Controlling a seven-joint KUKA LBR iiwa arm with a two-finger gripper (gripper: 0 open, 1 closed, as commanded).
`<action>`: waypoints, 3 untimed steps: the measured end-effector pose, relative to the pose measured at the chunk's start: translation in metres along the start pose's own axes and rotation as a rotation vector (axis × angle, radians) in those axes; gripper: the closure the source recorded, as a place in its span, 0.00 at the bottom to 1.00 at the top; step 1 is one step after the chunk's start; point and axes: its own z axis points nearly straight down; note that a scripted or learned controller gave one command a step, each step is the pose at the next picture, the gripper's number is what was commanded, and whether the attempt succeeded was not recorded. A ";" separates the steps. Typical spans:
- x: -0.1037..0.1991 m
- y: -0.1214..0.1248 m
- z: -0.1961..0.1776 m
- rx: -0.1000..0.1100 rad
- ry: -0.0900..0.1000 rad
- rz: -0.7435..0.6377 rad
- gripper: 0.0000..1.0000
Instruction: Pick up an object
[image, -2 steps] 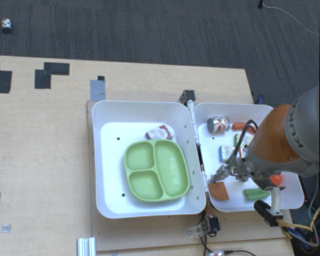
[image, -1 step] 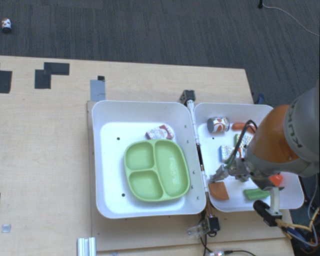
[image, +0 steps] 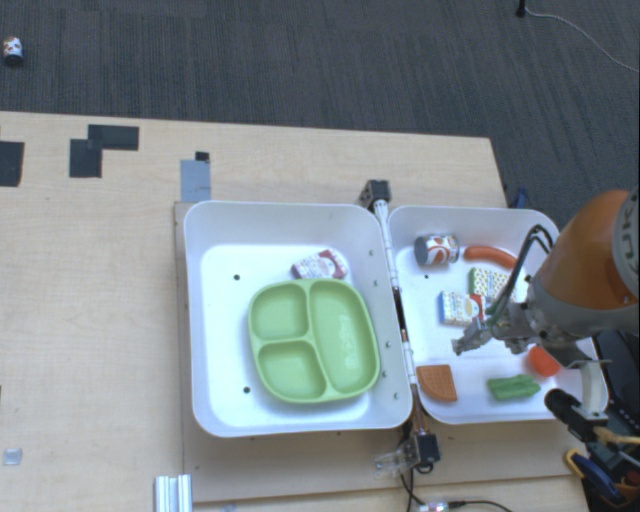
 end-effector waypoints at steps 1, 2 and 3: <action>0.027 0.000 0.042 -0.002 -0.001 0.000 0.00; 0.027 0.003 0.031 -0.008 -0.002 -0.004 1.00; 0.027 0.002 0.031 -0.008 -0.001 -0.003 0.00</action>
